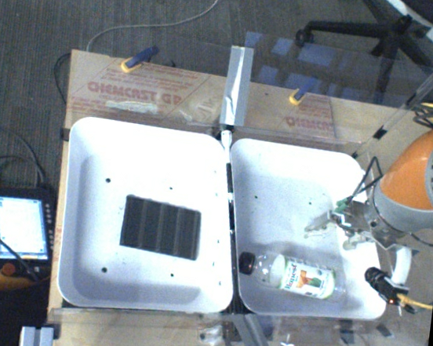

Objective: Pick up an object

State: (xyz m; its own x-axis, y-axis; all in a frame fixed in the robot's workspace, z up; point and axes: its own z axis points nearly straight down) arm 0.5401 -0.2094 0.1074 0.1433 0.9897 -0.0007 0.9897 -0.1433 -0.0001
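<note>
One clear plastic bottle (290, 274) lying in right bin (279, 176); end effector (337, 221) state unclear.

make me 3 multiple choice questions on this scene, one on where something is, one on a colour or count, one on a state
1. Where is the bottle?
A. in the left bin
B. in the right bin, near its front wall
C. on the floor

2. What colour is the bottle's cap?
A. black
B. yellow
C. white

3. How does the bottle sit?
A. upright
B. on its side
C. lifted in the claw

Answers
1. B: it rests on the right bin's floor, while the left bin holds a dark ribbed rectangle.
2. A: the cap at its left end is black.
3. B: it lies lengthwise, cap pointing to the left bin, and the claw is apart from it, further back.
</note>
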